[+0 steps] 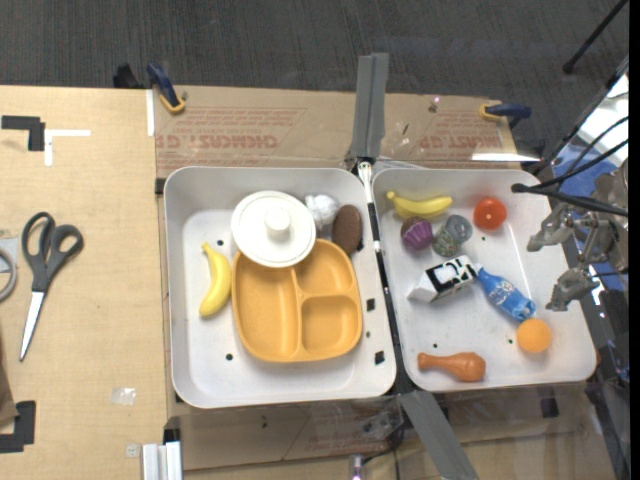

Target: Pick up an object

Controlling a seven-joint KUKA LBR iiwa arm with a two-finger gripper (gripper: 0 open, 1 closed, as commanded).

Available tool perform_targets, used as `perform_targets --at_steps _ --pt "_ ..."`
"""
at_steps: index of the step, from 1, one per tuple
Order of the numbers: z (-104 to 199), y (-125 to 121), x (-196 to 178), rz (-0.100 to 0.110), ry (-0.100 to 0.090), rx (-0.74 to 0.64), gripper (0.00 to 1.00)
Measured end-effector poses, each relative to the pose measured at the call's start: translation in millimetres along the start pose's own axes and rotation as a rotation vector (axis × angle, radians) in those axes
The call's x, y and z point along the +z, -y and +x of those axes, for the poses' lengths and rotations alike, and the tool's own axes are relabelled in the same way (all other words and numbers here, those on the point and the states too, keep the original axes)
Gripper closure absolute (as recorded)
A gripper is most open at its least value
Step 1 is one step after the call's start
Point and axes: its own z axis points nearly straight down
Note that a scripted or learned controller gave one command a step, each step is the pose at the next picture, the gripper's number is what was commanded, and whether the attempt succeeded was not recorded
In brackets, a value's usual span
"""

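Note:
My gripper (556,263) hovers over the right edge of the right bin (572,368), open, with nothing between its fingers. To its left in that bin lie a blue bottle (505,295), an orange ball (534,336), a red tomato (489,213), a black-and-white carton (447,278), a grey ball (452,232), a purple fruit (417,234), a yellow banana (420,205) and a brown drumstick (455,365). The orange ball and the blue bottle are the nearest to the fingers.
The left bin (185,368) holds a yellow divided plate (297,311), a white lidded bowl (273,228), a second banana (213,279), a brown oval (347,228) and a crumpled white piece (322,206). Scissors (40,258) lie on the bench at far left.

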Motion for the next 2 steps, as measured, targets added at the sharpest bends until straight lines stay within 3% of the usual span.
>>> perform_targets --at_steps 1,2 --pt "-47.8 4.7 161.2 0.001 0.002 0.085 0.0" --pt "-33.3 -41.9 161.7 0.0 -0.001 0.171 0.0"
